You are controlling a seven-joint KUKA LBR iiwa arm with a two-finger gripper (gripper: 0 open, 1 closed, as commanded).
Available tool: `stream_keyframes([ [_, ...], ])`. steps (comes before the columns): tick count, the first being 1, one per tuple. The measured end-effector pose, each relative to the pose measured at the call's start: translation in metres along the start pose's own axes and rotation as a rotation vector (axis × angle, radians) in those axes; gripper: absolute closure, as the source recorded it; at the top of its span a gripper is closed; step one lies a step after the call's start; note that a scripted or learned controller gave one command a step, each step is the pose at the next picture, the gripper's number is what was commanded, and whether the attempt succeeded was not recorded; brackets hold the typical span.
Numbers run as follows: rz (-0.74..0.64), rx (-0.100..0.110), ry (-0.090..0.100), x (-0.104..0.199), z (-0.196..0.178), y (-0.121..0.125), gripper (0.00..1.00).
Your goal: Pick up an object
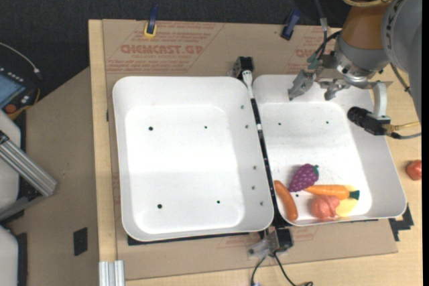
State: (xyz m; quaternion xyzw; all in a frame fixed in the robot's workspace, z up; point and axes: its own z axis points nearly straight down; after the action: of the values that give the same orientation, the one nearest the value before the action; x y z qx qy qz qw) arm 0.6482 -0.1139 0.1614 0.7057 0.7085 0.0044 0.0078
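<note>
Gripper (315, 84) held with fingers spread apart over the right bin's (375, 144) far edge, nothing clasped, toy grapes (303, 177), carrot (330, 191), sausage (285, 200) and peach (324, 208) clustered well apart at its near corner

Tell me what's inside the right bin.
In the right bin, near its front edge: purple grapes, a carrot, a sausage, a pink piece and a yellow one, partly hidden. The open pincer hovers at the back.
</note>
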Motion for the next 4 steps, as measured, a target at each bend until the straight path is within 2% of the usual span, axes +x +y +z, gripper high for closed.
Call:
stream_keyframes([
  [1,0.007,0.022,0.006,-0.017,-0.022,-0.080,0.00],
  [2,0.009,0.024,0.008,-0.023,0.079,-0.141,0.00],
  [3,0.006,0.020,0.007,-0.036,0.074,-0.172,0.00],
  [4,-0.003,0.003,0.002,0.010,-0.053,-0.102,0.00],
])
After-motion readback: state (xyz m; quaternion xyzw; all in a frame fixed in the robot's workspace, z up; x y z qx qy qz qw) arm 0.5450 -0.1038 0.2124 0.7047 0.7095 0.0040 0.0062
